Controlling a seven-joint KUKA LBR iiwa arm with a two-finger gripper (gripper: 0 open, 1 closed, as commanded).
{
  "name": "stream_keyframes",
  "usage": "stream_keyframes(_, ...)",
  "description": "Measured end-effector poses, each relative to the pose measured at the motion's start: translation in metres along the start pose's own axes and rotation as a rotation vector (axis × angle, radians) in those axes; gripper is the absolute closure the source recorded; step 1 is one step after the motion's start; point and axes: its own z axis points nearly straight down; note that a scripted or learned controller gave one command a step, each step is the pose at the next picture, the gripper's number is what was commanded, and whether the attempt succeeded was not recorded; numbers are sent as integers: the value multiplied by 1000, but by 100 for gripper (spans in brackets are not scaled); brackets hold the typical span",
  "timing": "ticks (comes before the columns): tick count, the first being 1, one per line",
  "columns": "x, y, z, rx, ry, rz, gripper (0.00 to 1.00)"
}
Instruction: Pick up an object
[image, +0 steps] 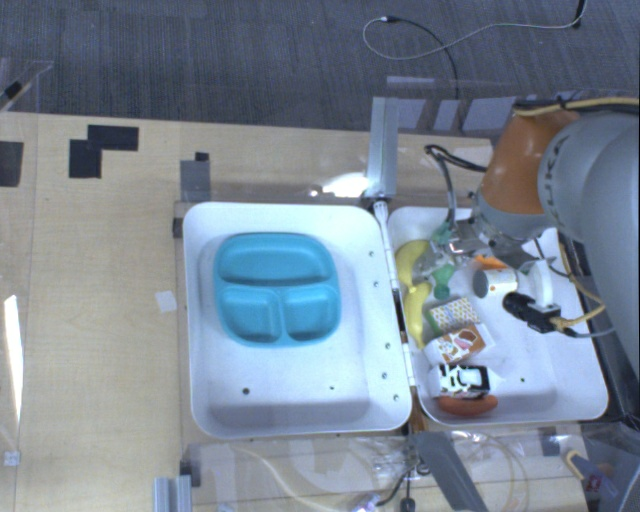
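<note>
End effector (452, 243) over far-left of right white bin (575, 395), finger state unreadable; yellow plastic banana (411, 272) beneath looks light, stiff, slick, so grip mid-body across its width.

Blue divided tray (275, 287) in white bin (230, 400); right of it yellow banana (411, 270), checkered packet (455, 313), red-brown object (466, 405).

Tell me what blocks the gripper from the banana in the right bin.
Nothing visible does. The gripper sits low in the right bin, right beside the banana, no object between them. The card packets lie nearer the camera, out of the way.
</note>
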Motion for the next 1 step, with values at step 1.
stream_keyframes(1,22,-10,-86,8,2,-139,100)
